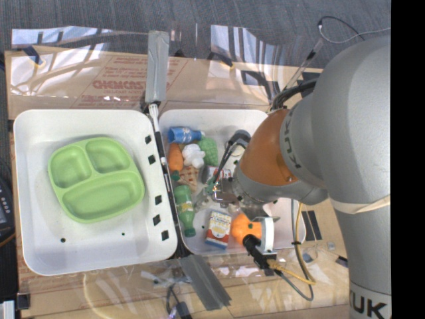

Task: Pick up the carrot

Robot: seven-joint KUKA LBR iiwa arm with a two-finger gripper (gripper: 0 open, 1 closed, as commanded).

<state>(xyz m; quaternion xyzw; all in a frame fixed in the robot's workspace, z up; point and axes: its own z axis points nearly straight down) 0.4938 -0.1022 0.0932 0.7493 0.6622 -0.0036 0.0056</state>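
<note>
Your arm (292,158) hangs over the right bin (199,119), jaws hidden, so you cannot tell their state.
The carrot (175,158) lies at the bin's nine o'clock edge, crowded by toys, apart from the arm.

The arm (319,145) hides much of the right bin (199,119) (toys included).

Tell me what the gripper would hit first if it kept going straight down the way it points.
Probably the pile of toy food in the right bin, near the bin's middle. The gripper is mostly hidden under the arm, and depth is unclear, so the exact item is uncertain.
</note>
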